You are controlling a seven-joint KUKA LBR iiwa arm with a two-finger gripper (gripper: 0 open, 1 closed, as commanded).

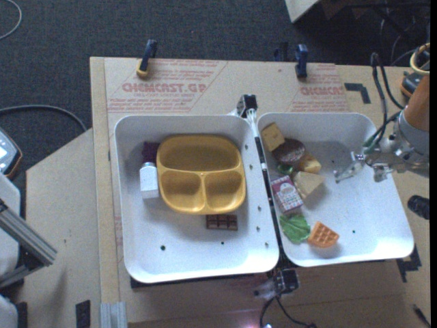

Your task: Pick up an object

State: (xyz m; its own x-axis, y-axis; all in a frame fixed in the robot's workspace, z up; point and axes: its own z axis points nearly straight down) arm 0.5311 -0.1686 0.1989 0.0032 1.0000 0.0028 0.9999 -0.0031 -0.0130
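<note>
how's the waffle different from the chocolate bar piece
The waffle is orange and roughly round; the chocolate bar piece is dark brown and rectangular. The waffle lies in the right bin beside a green leaf; the chocolate lies in the left bin just below the yellow tray. Both show a grid pattern.

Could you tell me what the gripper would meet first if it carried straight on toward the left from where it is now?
Probably the pale cheese wedge: the gripper points left across bare bin floor toward it, though its height is unclear.
</note>
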